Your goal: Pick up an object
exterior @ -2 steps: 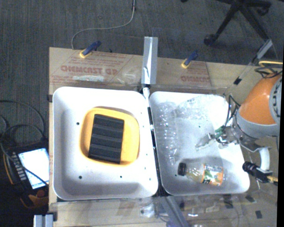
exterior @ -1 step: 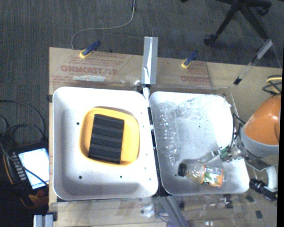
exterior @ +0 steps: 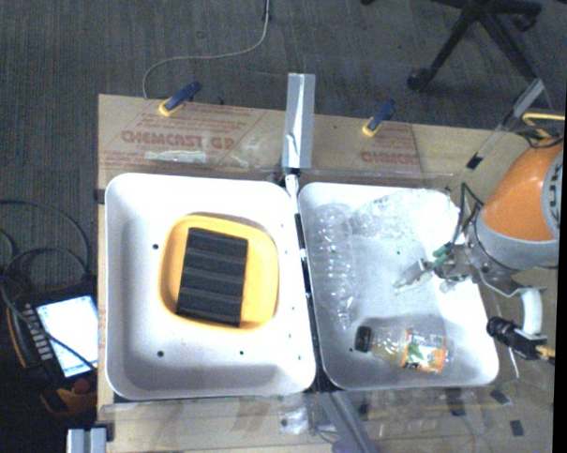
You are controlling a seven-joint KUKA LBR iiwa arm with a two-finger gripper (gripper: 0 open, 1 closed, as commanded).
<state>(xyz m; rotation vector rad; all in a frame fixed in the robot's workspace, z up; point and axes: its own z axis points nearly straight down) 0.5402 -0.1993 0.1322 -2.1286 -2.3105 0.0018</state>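
Camera view: looking down at a slant on a brown bench (exterior: 175, 141) that carries two shallow white bins set side by side.
Left bin (exterior: 128, 346): at about 9 o'clock of the scene; a yellow tray (exterior: 263, 267) lies flat in its middle, and a black ribbed block (exterior: 213, 275) rests on that tray, its ridges running across.
Right bin (exterior: 470, 365): at about 3 o'clock; its edge touches the left bin's edge along the centre seam.
Plastic bottle (exterior: 405, 346): lies on its side near the 6 o'clock edge of the right bin, dark cap pointing toward 9 o'clock, orange label toward 3 o'clock, amber liquid showing through.
Clear plastic wrap (exterior: 344, 242): crumpled, see-through stuff spread over the 10 to 12 o'clock part of the right bin, well apart from the bottle.
Arm (exterior: 523, 208): comes in from 3 o'clock, orange band showing above the grey wrist.
Pincer (exterior: 420, 272): hangs over the right bin's 2 o'clock area, tips toward 9 o'clock, above the bottle in the view and apart from it; I cannot tell how it is set, too small and blurred.
Clamps (exterior: 179, 98): two blue-and-yellow ones on the bench's 12 o'clock edge.
Metal post (exterior: 298, 123): stands at 12 o'clock, in line with the seam between the bins.
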